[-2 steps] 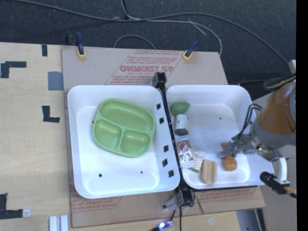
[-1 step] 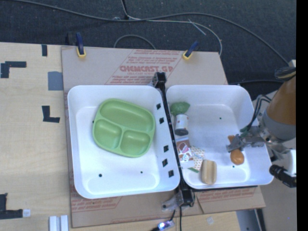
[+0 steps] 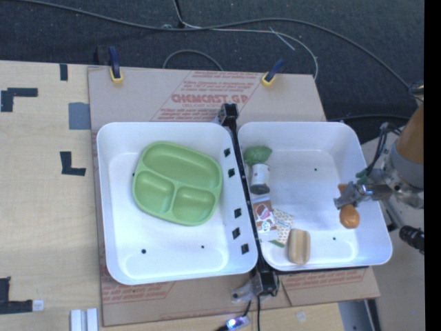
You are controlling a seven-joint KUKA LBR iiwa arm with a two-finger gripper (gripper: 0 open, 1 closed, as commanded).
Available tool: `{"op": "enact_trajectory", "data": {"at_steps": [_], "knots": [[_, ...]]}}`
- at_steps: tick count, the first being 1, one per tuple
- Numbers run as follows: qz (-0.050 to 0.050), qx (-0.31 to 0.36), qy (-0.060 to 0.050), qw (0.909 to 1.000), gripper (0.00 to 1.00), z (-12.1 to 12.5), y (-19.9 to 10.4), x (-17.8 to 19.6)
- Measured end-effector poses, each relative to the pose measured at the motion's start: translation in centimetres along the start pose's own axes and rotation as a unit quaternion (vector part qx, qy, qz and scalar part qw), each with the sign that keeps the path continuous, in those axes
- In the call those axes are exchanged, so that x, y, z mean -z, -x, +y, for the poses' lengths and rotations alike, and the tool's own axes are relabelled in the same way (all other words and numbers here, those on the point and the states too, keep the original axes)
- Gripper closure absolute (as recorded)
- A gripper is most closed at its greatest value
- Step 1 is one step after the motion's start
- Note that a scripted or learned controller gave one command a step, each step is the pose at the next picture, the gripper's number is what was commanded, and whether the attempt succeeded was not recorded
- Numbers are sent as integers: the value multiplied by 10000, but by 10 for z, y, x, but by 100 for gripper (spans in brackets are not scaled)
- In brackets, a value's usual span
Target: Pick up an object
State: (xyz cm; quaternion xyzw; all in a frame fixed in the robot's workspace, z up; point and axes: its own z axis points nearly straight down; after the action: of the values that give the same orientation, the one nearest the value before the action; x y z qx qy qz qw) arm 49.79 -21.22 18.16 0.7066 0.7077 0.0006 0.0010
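My gripper [image 3: 349, 198] hangs over the right side of the right bin [image 3: 313, 138], reaching in from the right. Just below it an orange rounded object [image 3: 350, 217] lies close to the bin's right wall. Along the left side of this bin sit a green object [image 3: 257, 154], a small grey can [image 3: 259, 179] and a flat patterned packet [image 3: 271, 223]. A tan bread-like piece [image 3: 298, 245] rests near the bin's front. Whether the gripper touches the orange object is unclear from this angle.
The left bin [image 3: 117, 254] holds a green divided plate [image 3: 178, 183]. A black divider [image 3: 238, 185] separates the two bins. Both stand on a cardboard sheet [image 3: 207, 95] held by clamps [image 3: 114, 69] at the back. Cables [image 3: 207, 26] run behind.
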Motion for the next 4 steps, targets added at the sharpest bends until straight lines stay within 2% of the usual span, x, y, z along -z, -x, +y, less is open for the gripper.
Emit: {"op": "enact_trajectory", "data": {"at_steps": [1, 2, 3, 4], "knots": [[-1, 3, 4, 10000, 100, 1, 0, 42], [10, 29, -9, 10000, 100, 15, -56, 50], [7, 21, -18, 10000, 100, 12, -110, 48], [6, 22, -22, 10000, 100, 28, -166, 39]]}}
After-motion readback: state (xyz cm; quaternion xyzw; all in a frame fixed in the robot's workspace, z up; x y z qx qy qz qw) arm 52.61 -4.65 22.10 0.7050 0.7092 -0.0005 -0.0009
